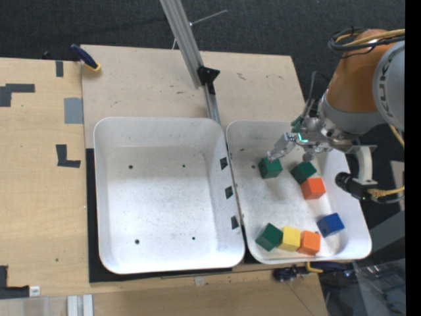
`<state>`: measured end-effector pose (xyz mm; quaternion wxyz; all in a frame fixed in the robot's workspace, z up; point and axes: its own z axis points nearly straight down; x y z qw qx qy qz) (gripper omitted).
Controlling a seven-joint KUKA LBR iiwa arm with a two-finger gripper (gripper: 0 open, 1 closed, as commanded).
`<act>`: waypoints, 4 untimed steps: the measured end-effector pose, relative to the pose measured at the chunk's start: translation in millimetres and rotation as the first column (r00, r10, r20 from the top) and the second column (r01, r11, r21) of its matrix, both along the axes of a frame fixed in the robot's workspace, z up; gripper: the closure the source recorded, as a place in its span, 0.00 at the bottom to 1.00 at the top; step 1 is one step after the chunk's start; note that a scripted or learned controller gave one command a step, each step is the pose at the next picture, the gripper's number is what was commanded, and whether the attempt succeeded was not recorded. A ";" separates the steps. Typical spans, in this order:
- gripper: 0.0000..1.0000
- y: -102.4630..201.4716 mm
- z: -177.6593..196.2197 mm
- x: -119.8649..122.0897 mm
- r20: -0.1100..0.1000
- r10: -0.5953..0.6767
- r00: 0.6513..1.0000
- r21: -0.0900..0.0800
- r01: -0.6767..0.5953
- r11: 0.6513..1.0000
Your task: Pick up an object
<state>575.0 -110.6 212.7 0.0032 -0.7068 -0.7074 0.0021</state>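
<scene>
Gripper hangs over the right bin with fingers spread, pinching nothing; two dark green cubes flank it, one just below-left of the left fingertip, the other just below-right beside an orange cube.

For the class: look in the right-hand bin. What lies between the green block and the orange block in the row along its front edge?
In the camera view, a yellow block lies between the green block and the orange block, touching both.
</scene>
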 end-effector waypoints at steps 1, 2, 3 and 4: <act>0.00 -0.1 2.9 1.0 0.005 0.002 1.000 -0.001 -0.002 1.000; 0.00 3.9 -47.7 -9.5 0.000 0.000 1.000 -0.002 0.000 1.000; 0.00 2.1 -107.3 -2.8 0.000 0.001 1.000 -0.002 -0.001 1.000; 0.00 2.7 -122.3 -3.9 0.002 0.001 1.000 -0.002 0.000 1.000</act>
